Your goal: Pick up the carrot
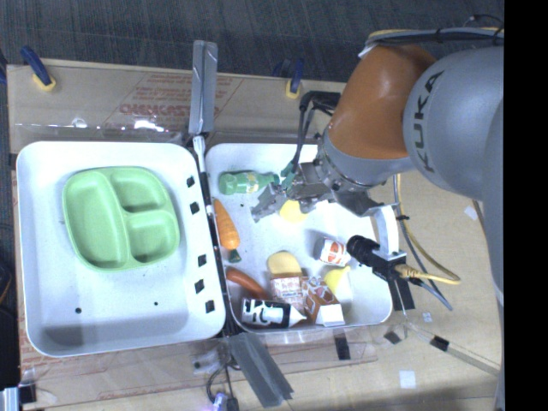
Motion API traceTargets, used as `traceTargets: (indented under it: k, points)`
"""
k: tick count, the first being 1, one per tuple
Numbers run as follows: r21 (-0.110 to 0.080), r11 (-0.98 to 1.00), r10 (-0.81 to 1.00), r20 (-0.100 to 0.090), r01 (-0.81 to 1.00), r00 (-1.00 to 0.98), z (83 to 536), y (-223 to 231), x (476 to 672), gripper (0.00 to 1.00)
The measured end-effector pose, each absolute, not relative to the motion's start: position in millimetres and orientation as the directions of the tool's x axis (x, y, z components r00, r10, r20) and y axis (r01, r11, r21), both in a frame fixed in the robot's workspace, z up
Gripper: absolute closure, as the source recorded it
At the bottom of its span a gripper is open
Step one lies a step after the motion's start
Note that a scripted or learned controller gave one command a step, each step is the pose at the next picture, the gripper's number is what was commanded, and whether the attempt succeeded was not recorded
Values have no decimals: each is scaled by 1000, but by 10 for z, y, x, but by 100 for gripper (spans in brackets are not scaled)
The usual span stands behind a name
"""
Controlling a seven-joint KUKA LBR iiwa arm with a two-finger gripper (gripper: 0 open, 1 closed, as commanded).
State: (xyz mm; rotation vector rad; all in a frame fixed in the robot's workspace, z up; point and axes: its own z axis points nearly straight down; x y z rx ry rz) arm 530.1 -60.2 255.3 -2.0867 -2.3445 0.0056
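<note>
The carrot [226, 226] is orange with a dark green stub at its near end. It lies along the left wall of the right bin [377, 311], pointing away from me. My gripper [272, 199] hangs over the middle of that bin, a short way right of the carrot and above it, not touching it. It is open with nothing between its fingers. The grey arm with its orange band [377, 101] reaches in from the right and hides the bin's far right part.
A green bottle [238, 181] lies just beyond the carrot. A yellow fruit [293, 211] sits under the gripper. A red sausage [247, 281], a bun [284, 263], a small can [334, 251] and packets crowd the bin's near half. The left bin holds a green divided plate [124, 215].
</note>
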Motion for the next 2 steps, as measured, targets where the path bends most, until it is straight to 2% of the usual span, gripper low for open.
traceTargets:
  k: [1, 2]
  points:
    - [-5, 267, 964, 1, 964, -267, 1906, 74, 5538, 0]
    - [-4, 271, 963, 0, 963, -271, 1913, -208, 4958, 0]
